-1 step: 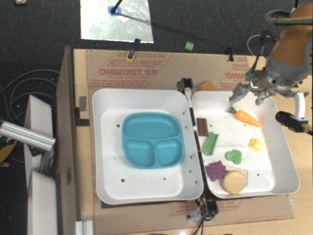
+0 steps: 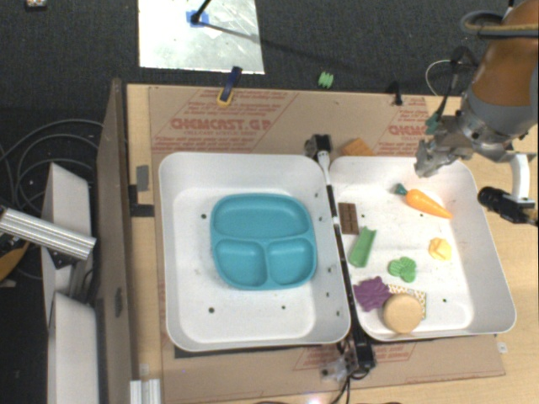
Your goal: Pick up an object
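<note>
Gripper [image 2: 427, 163]: I see it over the far right corner of the right bin [image 2: 480, 251], fingertips pointing down near the bin's back rim. Nothing sits between them; whether they are spread or closed I cannot tell from this angle. The arm [image 2: 505, 74] enters from the right, orange band above the wrist.

Contents, largest first:

Left bin [image 2: 189, 251]: holds one teal divided tray [image 2: 263, 241], three compartments, lying flat near the middle.

Right bin, candidate objects:
- round tan bun [image 2: 402, 314], near front edge, resting partly on a pale cracker-like square [image 2: 418, 296].
- purple leafy piece [image 2: 370, 293], just left of the bun, touching or nearly so.
- orange carrot [image 2: 425, 201], green top toward the left, lying just below and beside the fingertips, apart from them.
- green stick-shaped piece [image 2: 362, 247], tilted, near the bin's left wall.
- green clover-like piece [image 2: 402, 268], between the stick and the bun.
- brown chocolate bar [image 2: 346, 217], against the left wall.
- small yellow piece [image 2: 439, 248], right of centre.

An orange wedge [image 2: 357, 148] lies outside the bin, behind its back rim.
</note>
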### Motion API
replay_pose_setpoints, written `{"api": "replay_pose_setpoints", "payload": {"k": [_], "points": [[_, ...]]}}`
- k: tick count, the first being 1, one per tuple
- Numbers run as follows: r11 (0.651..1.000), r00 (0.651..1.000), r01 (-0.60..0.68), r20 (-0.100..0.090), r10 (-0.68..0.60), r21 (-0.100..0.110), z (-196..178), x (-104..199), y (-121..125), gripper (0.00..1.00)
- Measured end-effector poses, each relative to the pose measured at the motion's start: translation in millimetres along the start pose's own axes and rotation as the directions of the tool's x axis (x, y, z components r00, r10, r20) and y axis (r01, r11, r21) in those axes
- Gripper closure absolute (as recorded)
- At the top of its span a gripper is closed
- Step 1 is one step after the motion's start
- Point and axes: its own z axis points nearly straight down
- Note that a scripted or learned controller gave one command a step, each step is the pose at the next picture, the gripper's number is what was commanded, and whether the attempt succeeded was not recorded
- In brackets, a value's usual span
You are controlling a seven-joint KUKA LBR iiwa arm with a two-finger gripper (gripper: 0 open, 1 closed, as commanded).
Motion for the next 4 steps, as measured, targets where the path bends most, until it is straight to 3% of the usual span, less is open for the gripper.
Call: {"api": "replay_pose_setpoints", "payload": {"k": [1, 2, 3, 4], "points": [[1.000, 1.000, 0.000, 0.000, 0.000, 0.000, 0.2, 0.0, -0.1, 0.00], [1.000, 1.000, 0.003, 0.000, -0.003, -0.003, -10.8, 0.4, 1.0, 1.00], [1.000, 1.000, 0.003, 0.000, -0.003, -0.003, -10.5, 0.4, 0.9, 0.00], [1.000, 1.000, 0.001, -0.003, 0.000, 0.011, 65.5, 52.5, -37.3, 0.00]]}}
